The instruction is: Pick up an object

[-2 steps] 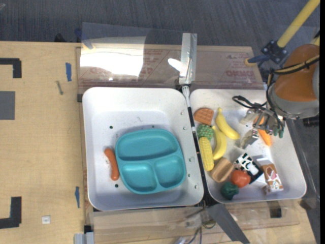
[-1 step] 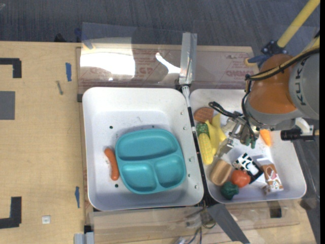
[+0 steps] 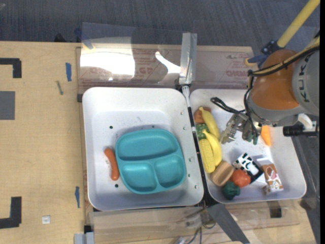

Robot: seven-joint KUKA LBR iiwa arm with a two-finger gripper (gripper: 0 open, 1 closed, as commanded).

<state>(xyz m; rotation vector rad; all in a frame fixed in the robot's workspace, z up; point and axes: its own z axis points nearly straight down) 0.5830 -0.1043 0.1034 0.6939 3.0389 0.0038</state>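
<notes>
My gripper (image 3: 238,132) hangs over the upper middle of the right bin (image 3: 294,159), its fingers spread apart with only bare bin floor between them. A yellow banana (image 3: 210,124) and a corn cob (image 3: 208,154) lie just to its left. An orange carrot piece (image 3: 265,135) sits close on its right. Below it lie a black-and-white cow-patterned toy (image 3: 245,162), a red tomato (image 3: 241,178), a bread roll (image 3: 222,173), a green broccoli (image 3: 231,190) and a small brown carton (image 3: 271,178).
The left bin (image 3: 96,105) holds a teal divided plate (image 3: 150,159) and an orange sausage (image 3: 111,162) beside it. A metal divider post (image 3: 187,57) stands between the bins at the back. The grey arm with its orange band (image 3: 271,85) reaches in from the right.
</notes>
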